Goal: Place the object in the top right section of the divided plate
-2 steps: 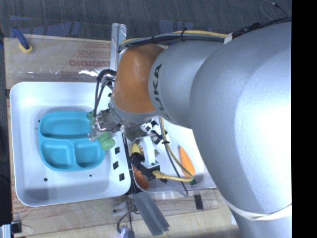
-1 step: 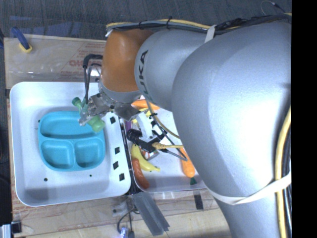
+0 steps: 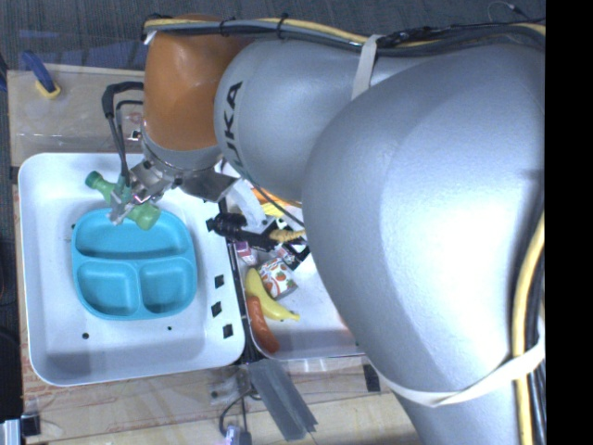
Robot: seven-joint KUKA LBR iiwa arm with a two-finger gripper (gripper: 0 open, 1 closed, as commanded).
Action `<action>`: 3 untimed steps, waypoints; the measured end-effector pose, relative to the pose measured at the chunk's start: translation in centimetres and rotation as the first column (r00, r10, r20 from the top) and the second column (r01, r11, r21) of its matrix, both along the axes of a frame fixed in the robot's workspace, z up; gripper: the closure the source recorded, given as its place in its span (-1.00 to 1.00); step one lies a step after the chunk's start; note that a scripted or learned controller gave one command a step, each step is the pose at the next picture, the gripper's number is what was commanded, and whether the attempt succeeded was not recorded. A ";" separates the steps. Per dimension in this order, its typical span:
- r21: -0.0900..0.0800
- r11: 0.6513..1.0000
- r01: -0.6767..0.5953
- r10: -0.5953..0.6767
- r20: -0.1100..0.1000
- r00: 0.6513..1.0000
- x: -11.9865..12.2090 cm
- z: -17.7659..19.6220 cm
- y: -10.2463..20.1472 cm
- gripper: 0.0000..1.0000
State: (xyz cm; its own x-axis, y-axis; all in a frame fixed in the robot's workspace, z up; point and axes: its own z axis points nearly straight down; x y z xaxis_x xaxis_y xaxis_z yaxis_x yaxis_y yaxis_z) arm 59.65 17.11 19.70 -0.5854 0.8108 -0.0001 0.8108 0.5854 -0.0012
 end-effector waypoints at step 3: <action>-0.001 0.918 0.396 -0.396 -0.002 0.918 2.6 -6.3 -2.2 1.00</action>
